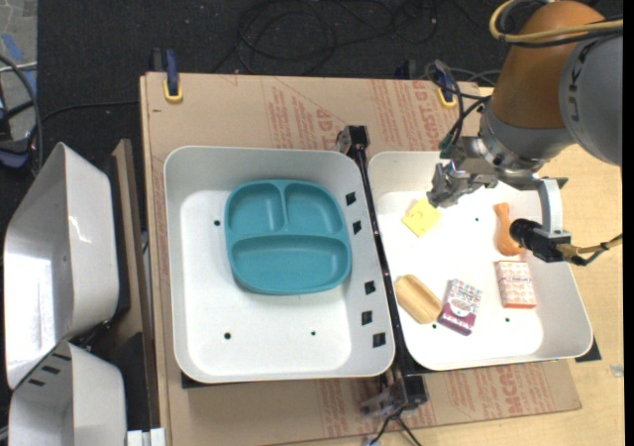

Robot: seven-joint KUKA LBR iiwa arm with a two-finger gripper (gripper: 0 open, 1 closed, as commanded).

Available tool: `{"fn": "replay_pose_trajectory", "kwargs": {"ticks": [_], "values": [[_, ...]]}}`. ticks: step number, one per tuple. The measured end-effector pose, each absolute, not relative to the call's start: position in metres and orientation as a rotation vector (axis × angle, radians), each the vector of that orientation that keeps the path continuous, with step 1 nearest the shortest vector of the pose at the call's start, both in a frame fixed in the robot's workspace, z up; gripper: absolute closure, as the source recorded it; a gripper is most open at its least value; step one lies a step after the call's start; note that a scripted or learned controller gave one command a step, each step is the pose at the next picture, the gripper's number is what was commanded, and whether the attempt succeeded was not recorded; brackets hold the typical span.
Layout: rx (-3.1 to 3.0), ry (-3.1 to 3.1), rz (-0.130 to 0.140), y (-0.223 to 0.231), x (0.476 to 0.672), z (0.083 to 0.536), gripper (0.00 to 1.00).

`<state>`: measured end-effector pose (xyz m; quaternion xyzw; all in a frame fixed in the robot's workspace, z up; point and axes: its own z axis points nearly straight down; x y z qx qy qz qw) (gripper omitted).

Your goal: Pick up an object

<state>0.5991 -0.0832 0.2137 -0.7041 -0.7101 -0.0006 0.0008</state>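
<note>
Diagonally set yellow block beside gripper

The grey arm is reaching in from the right and bending down. Its gripper is pointing down low.

In the left bin a teal divided plate takes the centre up to 12 o'clock, leaving a broad bare strip from 5 to 7 o'clock and narrower lanes at 3 and 9. In the right bin the centre and the strip along the rim from 5 to 7 o'clock lie bare. Around them stand a yellow piece at 10 o'clock, a tan bun at 8 just beside a maroon packet at 6, a pink box at 4 and an orange thing at 2, with the gripper and arm overhanging 11 to 2 o'clock.
</note>
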Motion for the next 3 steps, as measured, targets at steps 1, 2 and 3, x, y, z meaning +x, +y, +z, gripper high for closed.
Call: {"fn": "replay_pose_trajectory", "kwargs": {"ticks": [1,2,3], "values": [[-2.213,-2.231,-0.005,-0.035,0.615,0.226,1.00],[-2.212,-2.230,-0.003,0.016,0.620,0.218,1.00],[-2.213,-2.230,-0.004,0.061,0.626,0.222,1.00]]}}
